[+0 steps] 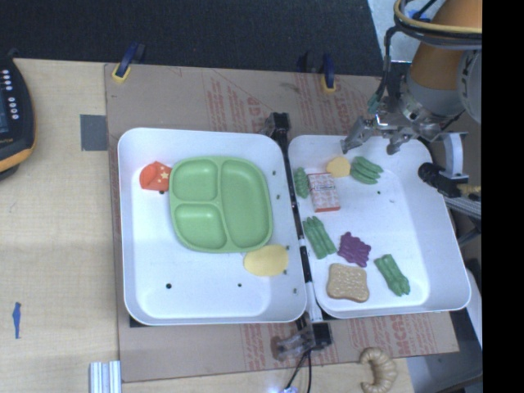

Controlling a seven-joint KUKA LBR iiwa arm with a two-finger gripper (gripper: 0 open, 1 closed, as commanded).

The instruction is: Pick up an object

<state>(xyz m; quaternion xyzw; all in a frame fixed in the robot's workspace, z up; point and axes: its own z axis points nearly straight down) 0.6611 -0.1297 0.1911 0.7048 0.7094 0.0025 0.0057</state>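
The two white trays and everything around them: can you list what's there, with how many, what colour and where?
Bins: 2, white, side by side on the bench.
Divided plate: 1, light green, left bin.
Red toy: 1, red-orange, left of the plate.
Yellow pieces: 2, one below the plate, one at the right bin's top.
Green pieces: 4, right bin.
Small packet: 1, red and white, right bin.
Purple piece: 1, right bin.
Cracker-like piece: 1, tan, right bin's bottom.
Clamps: 2, blue and yellow, board's top edge.
Handset: 1, black and orange, far left.
Gripper: 1, grey, open above the right bin's top edge.
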